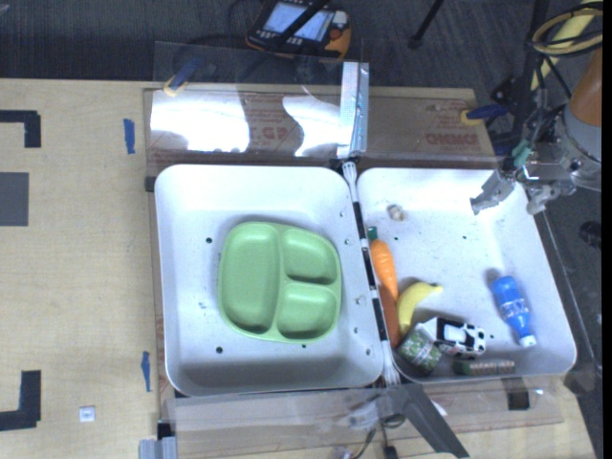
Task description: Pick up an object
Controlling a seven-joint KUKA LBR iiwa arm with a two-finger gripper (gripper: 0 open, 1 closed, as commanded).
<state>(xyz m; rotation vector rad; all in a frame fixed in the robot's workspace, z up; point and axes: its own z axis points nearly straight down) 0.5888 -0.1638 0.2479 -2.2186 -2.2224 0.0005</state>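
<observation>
The right bin (449,194) holds an orange carrot (384,273) along its left wall. Beside the carrot lies a yellow banana (417,299). A blue bottle (513,308) lies near the right wall. A black-and-white toy (460,334), a green crumpled item (419,348) and a thin dark stick (484,364) sit at the front edge. A small beige piece (395,213) rests near the back. My gripper (512,195) hovers over the bin's back right corner, open, with nothing between its fingers, well apart from every object.
The left bin (182,208) carries a green divided plate (280,280). A clear upright divider (354,108) stands behind the seam between the bins. Cables and a tripod leg crowd the right and front edges.
</observation>
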